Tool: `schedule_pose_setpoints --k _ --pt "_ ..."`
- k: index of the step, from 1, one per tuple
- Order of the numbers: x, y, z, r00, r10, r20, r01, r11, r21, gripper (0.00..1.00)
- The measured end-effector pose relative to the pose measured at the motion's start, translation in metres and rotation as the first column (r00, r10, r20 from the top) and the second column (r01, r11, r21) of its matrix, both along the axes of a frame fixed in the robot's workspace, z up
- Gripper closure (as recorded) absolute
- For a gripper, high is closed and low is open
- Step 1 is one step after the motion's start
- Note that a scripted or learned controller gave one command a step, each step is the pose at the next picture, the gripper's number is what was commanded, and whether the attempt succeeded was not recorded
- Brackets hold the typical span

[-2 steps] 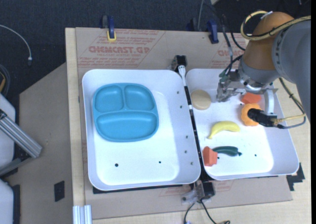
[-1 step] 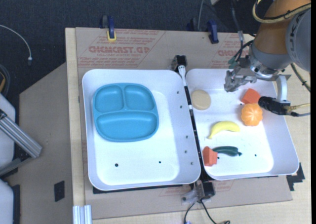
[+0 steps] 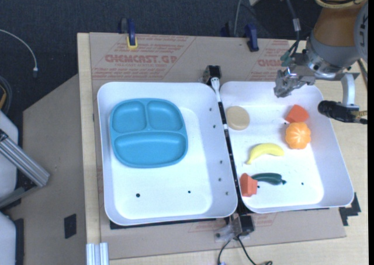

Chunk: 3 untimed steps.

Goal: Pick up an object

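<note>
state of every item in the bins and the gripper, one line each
blue three-compartment plastic plate: flat in the left bin
round beige disc: flat, right bin
yellow banana: on its side
orange fruit: touching the red-orange block
dark green pepper-like piece: lying by the small red piece
gripper: above the right bin's far edge, holding nothing visible

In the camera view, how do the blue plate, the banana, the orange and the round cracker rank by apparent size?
1. blue plate, clearly largest
2. banana, longest of the rest
3. orange and round cracker: they look about alike, so I do not rank them.
</note>
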State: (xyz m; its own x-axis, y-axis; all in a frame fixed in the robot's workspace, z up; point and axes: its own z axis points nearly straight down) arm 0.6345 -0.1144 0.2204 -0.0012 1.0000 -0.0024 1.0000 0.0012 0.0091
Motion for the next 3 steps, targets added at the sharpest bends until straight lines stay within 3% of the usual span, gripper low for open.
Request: schedule_pose_setpoints --k 1,3 --pt "-0.018 0.048 0.011 1.0 0.004 -0.01 -0.004 1.0 0.005 1.0" --pt "-0.042 0.163 0.011 1.0 0.006 -0.011 -0.005 1.0 0.006 1.0"
